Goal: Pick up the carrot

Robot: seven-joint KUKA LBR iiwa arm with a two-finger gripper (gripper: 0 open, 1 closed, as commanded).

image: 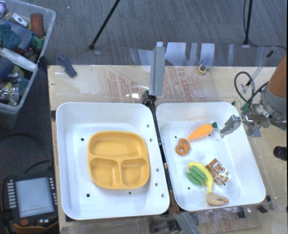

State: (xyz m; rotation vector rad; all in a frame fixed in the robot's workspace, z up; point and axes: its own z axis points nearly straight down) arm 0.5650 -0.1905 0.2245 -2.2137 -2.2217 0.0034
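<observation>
Carrot [200,131] in right bin [246,179], gripper [230,126] just beside

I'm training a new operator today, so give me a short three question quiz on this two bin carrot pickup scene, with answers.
1. True or false: the carrot lies in the same bin as the yellow tray.
2. Which item lies closest to the carrot? A. pretzel B. pea pods C. banana
3. Fill in: the end effector sits to the ____ of the carrot in the camera view.

Key
1. False: the carrot is in the right bin, the tray in the left bin.
2. A
3. right
</observation>
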